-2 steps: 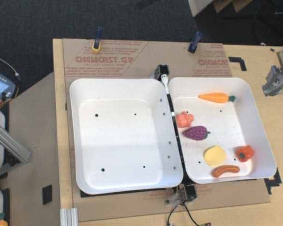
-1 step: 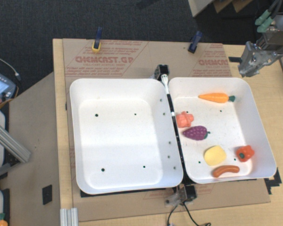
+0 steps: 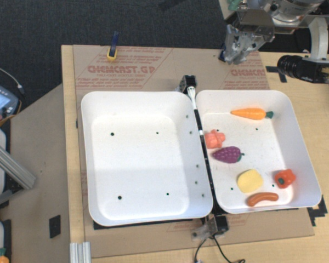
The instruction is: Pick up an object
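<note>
The right bin (image 3: 302, 142) holds several toy foods. An orange carrot (image 3: 248, 113) lies near its far wall. A pink piece (image 3: 214, 139) and a purple bunch of grapes (image 3: 227, 154) sit by its left wall. A yellow lemon (image 3: 249, 180), a red pepper (image 3: 284, 178) and a brown-red sausage (image 3: 261, 199) lie near the front. My gripper (image 3: 239, 52) hangs high over the cardboard behind the right bin, apart from all of them. It looks open, with nothing between its fingers.
The left bin (image 3: 88, 147) stands beside the right one, joined by a black clamp (image 3: 187, 83) at the back and another (image 3: 218, 223) at the front. A small yellow and blue clip (image 3: 113, 50) rests on the cardboard board (image 3: 153, 64) at the far left.
</note>
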`<state>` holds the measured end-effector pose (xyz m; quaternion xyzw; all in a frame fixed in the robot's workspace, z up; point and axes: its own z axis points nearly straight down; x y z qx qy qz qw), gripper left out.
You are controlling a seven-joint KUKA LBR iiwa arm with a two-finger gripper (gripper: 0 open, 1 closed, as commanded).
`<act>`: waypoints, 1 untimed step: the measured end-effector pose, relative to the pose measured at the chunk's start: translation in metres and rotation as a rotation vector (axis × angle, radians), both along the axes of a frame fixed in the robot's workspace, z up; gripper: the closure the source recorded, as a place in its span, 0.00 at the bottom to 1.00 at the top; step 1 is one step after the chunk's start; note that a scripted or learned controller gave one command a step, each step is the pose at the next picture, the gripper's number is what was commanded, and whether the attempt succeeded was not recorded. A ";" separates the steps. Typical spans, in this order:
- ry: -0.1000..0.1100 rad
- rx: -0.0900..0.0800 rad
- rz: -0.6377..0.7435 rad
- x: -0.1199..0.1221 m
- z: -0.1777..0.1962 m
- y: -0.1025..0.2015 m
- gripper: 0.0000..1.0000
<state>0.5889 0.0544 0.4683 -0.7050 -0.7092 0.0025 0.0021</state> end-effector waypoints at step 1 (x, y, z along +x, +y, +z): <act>-0.016 0.004 0.002 0.011 0.071 0.066 1.00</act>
